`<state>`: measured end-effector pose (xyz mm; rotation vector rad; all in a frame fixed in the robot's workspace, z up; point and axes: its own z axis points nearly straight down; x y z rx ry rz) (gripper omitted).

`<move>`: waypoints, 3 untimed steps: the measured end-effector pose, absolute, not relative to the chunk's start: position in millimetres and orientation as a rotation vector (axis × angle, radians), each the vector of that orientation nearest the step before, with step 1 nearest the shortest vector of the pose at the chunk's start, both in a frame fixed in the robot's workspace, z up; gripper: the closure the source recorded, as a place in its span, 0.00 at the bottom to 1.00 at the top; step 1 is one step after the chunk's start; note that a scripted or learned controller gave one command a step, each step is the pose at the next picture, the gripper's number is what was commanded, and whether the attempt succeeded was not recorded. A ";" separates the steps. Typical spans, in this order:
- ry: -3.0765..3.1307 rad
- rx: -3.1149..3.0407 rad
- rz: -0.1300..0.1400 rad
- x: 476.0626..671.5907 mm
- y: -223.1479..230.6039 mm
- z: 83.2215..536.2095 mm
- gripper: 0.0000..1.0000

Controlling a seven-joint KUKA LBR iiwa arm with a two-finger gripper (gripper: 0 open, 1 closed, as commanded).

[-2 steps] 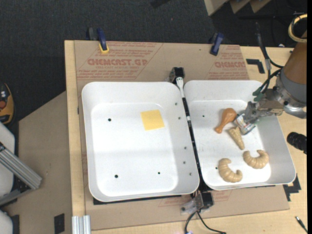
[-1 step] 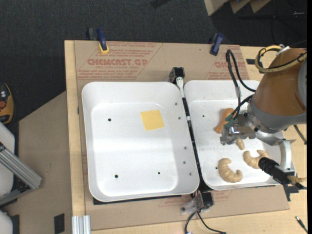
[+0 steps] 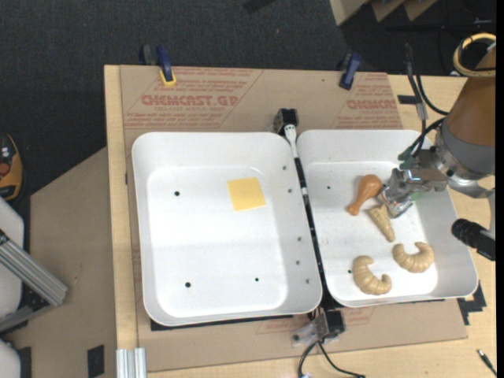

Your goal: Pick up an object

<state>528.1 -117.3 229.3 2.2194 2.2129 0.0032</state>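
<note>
The hand [image 3: 400,191] stood low over the right bin [image 3: 331,156], toward its far right part, with the arm [image 3: 472,124] reaching in from the right. Directly beneath and just near of it lay a cone-shaped piece [image 3: 383,221], pale tan, its long axis running from the hand's tip down toward the near edge, point nearest the viewer. Whether the hand touched the cone's upper end could not be settled; the two overlapped in the view. Just to the left of the hand lay a drumstick [image 3: 364,191], its thick end toward the hand and its thin end slanting left and near. In my judgement the cone was the likelier target, being immediately under the hand, though the drumstick lay about as close.

Two croissants [image 3: 414,256] [image 3: 370,276] lay further near in the same bin, apart from the hand. A yellow square slice [image 3: 246,194] (possibly cheese) sat alone in the left bin [image 3: 157,235], well apart.

The state of the hand could not be told: dark metal parts and cables crowded the tip. Nothing was visibly held.
</note>
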 end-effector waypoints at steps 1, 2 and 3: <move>2.230 2.225 -0.007 535.8 -90.5 148.5 1.00; 2.208 2.220 0.002 541.2 -169.3 224.2 1.00; 2.235 2.218 -0.002 520.6 -68.0 182.4 1.00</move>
